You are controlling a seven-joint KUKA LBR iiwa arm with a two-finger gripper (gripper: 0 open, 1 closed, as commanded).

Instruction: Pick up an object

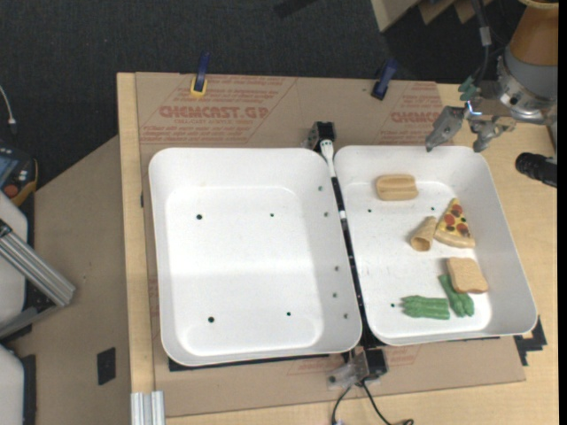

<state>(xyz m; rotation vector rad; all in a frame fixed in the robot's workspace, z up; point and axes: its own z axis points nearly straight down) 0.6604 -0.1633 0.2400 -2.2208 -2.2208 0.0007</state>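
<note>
Desk (137, 264) is a light wood top, covered mostly by a brown cardboard sheet (266, 104) printed in red, held at its 12 o'clock edge by two clamps (201, 76). Two white bins (168, 237) sit side by side on the sheet, touching along the centre. Small black fitting (321, 135) at the seam's 12 o'clock end, probably a bracket.

A tan bread roll (395, 188), a pizza slice (456, 223), a tan cone (423, 235), a toast slice (466, 274) and green pods (438, 305) lie flat.
</note>
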